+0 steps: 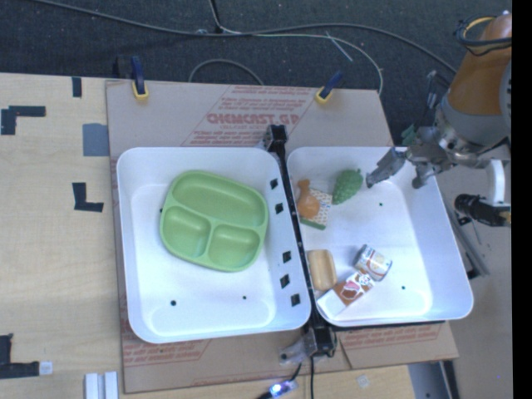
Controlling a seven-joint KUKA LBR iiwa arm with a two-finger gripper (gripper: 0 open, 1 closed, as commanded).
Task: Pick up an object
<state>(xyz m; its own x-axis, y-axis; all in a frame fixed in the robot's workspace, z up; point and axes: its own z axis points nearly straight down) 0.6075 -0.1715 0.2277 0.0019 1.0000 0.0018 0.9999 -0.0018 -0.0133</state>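
The right bin [432, 248] holds several small objects. A green bumpy item [347, 185] lies near its back. An orange and brown item [309, 206] sits by the divider, and a tan block [322, 270] lies further forward. A small silver can [373, 262] and a red and white packet [353, 289] lie near the front. My gripper [402, 173] hangs over the back right part of this bin, to the right of the green item. It is open, with nothing between its fingers.
A green divided plate [214, 220] lies in the left bin [141, 248]. A black divider [287, 223] runs between the bins. Blue and yellow clamps [138, 80] [329, 86] hold the cardboard at the back. Cables cross the dark floor behind.
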